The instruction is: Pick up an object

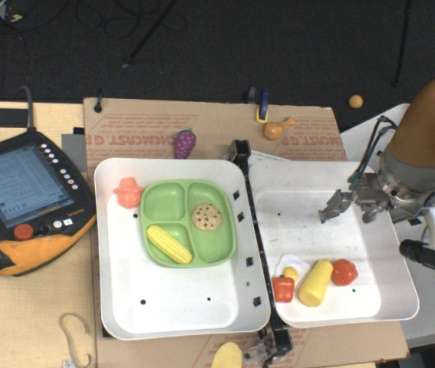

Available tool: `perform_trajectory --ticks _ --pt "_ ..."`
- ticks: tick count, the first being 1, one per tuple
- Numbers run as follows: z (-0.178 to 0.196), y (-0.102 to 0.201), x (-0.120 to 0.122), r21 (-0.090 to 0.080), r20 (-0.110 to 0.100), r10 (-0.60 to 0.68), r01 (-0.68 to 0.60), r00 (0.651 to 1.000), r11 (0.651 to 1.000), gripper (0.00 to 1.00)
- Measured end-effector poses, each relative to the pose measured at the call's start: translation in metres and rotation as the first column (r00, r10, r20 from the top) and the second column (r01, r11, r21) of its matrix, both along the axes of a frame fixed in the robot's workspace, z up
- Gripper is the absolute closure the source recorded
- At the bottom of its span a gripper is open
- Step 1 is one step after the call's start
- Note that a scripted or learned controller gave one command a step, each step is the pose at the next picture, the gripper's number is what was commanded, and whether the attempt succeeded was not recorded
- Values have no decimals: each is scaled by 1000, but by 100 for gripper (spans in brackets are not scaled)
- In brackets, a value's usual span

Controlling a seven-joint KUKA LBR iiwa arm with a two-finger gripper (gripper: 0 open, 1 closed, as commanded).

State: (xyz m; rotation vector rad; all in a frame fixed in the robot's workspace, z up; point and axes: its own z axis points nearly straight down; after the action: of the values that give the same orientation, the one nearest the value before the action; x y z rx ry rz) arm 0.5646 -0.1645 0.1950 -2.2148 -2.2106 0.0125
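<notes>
End effector (353, 205): hung over the upper right part of the right bin (401, 301), coming in off the grey arm (416, 140) with its orange band. Honestly couldn't tell if it was apart or together, too small and dark.
Holding anything: nope, nothing visible in it.
Key relation: the nearest pickable stuff sat below and a bit left of the end effector, toward the bin's front edge, well clear of it.
Yellow bottle (315, 281): closest big target imo, lying down, long axis tilted from lower left to upper right.
Red tomato (344, 272): touching or just beside the bottle's upper right end, so nearest the end effector of the bunch.
Red block (283, 289): just left of the bottle, with a small yellow piece (290, 271) above it.
My guess: the move would've called for a drop down and toward the front, and the cluster was tight enough that a grab could bump the neighbours.
Further left: the left bin (117, 297) held a green divided tray (152, 205) with a corn cob (169, 244) and a cookie (206, 218) in separate compartments, pink toy (128, 193) just outside the tray.
Surface: both white bins sat on cardboard (140, 133) on the counter (25, 320).
Strays: purple grapes (184, 142) and an orange pear-ish thing (276, 128) on the cardboard behind the bins, a yellow lump (226, 355) at the front.
Room: teach pendant (21, 198) far left, dark floor (217, 37) with cables behind.
</notes>
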Motion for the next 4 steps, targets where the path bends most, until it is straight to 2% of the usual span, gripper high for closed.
perform_trajectory --ticks 1,3,4 --pt "7 0 3 -3 14 2 -2 1000 1000 0" --pt "-110 8 3 -1 9 3 -3 1000 1000 0" --pt "-97 6 4 -2 13 -1 1 1000 1000 100"
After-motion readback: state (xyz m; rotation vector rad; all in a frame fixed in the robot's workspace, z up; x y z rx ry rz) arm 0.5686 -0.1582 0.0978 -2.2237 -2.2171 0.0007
